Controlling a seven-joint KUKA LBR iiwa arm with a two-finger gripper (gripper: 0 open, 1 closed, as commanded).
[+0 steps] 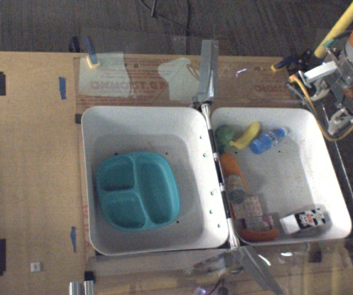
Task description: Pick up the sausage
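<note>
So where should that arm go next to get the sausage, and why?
Probably swing left and toward the front of the right bin. The pincer hangs at that bin's far right edge, while the sausage lies in the front left corner, tucked against a small box, so it must cross the bin first.

The tan bench (29, 183) bears two shallow white bins — left bin (96, 128), right bin (323, 165) — touching side by side.

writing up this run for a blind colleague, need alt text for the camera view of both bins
The sausage, reddish orange, lies at the near edge of the right bin among a banana, a blue bottle, a carrot and a small carton. The left bin holds a teal divided plate. The arm sits beyond the right bin's far right corner.
</note>
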